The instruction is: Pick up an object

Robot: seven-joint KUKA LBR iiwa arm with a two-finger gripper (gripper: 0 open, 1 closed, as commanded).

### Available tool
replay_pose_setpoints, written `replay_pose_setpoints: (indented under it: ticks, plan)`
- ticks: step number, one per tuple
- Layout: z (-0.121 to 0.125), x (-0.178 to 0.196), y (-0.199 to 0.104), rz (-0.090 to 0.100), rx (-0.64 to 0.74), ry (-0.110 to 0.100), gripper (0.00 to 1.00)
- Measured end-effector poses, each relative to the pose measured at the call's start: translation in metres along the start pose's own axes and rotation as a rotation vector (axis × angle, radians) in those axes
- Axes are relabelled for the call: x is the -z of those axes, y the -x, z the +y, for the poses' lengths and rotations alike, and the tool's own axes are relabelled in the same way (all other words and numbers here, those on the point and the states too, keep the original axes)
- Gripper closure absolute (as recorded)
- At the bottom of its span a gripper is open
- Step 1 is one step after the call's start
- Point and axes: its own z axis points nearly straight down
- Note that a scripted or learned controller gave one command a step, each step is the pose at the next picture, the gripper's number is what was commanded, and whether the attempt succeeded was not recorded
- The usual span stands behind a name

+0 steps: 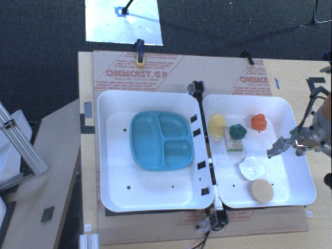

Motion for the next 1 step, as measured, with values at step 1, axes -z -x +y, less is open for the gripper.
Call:
replay_pose_setpoints:
  ticks: [1]
  plan:
    - [-0.0001,-0.0424,-0.0036,0.0,0.0,0.001,0.0]
